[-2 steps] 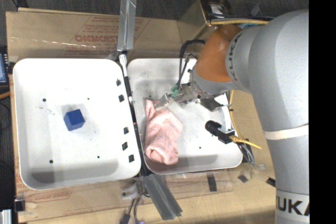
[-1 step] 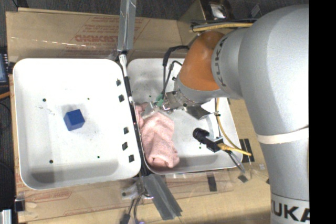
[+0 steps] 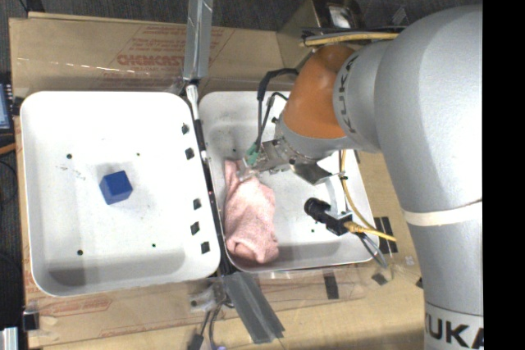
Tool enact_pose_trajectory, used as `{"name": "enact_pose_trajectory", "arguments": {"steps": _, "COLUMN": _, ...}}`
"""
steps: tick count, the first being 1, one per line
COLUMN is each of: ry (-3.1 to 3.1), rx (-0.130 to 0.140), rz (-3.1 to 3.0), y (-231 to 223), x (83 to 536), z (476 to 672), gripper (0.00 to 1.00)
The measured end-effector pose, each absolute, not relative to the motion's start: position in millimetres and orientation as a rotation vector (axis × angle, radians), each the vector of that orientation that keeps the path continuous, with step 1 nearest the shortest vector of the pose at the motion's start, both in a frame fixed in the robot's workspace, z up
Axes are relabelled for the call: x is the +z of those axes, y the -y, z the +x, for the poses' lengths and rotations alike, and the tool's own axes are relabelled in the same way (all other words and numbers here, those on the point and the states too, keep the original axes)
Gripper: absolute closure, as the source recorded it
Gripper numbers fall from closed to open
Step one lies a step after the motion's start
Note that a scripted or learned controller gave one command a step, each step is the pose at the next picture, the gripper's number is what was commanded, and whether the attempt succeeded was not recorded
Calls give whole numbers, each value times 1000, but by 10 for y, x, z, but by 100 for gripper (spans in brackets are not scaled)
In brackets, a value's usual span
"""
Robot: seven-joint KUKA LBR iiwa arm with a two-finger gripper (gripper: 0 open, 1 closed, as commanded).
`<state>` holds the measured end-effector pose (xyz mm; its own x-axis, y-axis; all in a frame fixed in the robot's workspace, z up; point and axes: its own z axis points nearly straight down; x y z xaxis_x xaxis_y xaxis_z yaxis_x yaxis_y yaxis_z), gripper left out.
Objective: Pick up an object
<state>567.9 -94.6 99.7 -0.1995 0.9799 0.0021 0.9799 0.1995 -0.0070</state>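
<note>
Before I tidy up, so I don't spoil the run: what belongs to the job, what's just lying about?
Job: end effector; pink cloth; blue cube; left bin; right bin.
Lying about: cardboard sheet under the bins.

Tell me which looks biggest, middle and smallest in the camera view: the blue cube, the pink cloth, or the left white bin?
1. left white bin
2. pink cloth
3. blue cube
No two look alike in size, so the order is clear.

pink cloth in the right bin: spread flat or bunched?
Bunched. The pink cloth lies as a lumpy, folded heap along the left wall of the right bin, not spread flat.
</note>
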Motion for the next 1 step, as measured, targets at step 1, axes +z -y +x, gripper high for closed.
{"name": "enact_pose_trajectory", "arguments": {"steps": 1, "ry": 2512, "rx": 2, "rz": -1885, "y": 517, "x": 1917, "z": 5896, "gripper": 100}}
